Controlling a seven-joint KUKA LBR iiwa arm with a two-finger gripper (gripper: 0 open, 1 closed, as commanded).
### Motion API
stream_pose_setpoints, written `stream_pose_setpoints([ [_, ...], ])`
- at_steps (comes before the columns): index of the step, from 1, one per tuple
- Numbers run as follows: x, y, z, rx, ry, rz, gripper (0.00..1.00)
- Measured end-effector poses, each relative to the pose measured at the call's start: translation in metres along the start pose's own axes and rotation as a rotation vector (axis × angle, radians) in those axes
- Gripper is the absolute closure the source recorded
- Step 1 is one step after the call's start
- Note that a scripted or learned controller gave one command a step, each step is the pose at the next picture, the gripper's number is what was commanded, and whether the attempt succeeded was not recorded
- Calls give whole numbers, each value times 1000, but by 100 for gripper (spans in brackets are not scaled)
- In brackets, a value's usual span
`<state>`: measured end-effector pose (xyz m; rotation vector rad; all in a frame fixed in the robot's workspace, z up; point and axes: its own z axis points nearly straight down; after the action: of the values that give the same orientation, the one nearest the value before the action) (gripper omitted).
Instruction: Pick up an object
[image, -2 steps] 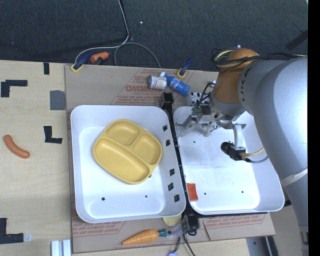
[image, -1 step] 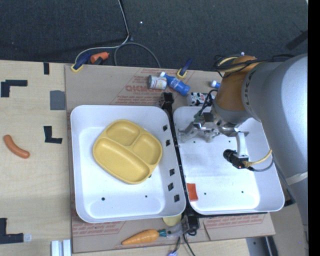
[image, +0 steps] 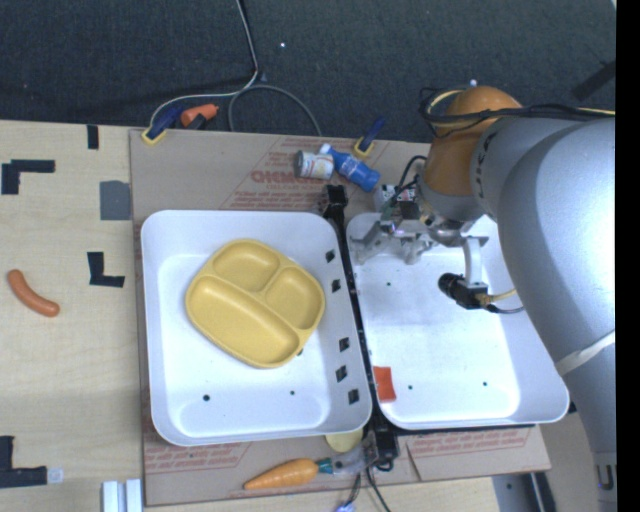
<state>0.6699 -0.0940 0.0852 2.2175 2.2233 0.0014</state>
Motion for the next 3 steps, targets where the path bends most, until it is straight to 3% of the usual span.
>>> stream_pose_setpoints([
  [1, 47, -28, -107, -7, 2, -3, 0],
  [2, 77, -84, -99, 6, 1, 0, 0],
  [3, 12, -48, -99, 1, -2, 6, 0],
])
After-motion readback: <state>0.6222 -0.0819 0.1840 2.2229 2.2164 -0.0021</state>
